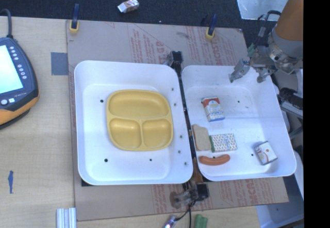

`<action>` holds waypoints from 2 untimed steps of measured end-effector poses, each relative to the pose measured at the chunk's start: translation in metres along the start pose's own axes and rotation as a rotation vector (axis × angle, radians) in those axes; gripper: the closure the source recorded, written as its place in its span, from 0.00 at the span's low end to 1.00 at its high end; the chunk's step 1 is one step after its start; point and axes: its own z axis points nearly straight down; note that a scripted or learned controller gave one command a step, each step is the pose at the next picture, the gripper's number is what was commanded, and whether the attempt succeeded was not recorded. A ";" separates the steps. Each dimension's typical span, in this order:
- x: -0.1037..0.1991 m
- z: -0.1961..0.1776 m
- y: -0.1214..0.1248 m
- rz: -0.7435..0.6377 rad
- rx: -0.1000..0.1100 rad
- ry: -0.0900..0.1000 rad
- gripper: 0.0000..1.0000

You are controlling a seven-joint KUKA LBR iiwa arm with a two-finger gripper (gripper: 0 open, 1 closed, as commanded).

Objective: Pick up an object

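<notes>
single overhead view of a pick attempt at an early stage. the pincer [251, 69] hangs over the far right corner of the right bin [278, 118], at the end of the grey arm [289, 26] that enters from the right; whether it is released or clenched cannot be told from this slant, and nothing is seen between its tips. as judged from the layout, no part of the task is done: every candidate object lies on the bin floor, and the approach, descent, closure and lift all remain. nearest the pincer, below and to its left, is a small carton [212, 108] with a red top, its long axis running roughly from the far wall toward the near wall, the red end pointing toward the pincer's side. further below lie a tan slab [201, 137] with its long axis likewise near-to-far, and, touching its right edge, a green-speckled packet [224, 142] whose long axis runs across the bin. just beyond these, nearest the viewer, a sausage [214, 159] lies crosswise, its ends curving slightly. well below the pincer and a little to its right, near the bin's near right corner, a small can [265, 152] rests tilted on its side. the left bin [87, 118], far to the pincer's left, carries a yellow divided plate [139, 119]. both bins sit on the table [41, 160].
</notes>
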 end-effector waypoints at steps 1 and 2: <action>0.060 0.091 -0.094 -0.001 0.004 0.001 0.00; -0.016 0.103 -0.025 0.002 -0.001 0.000 0.00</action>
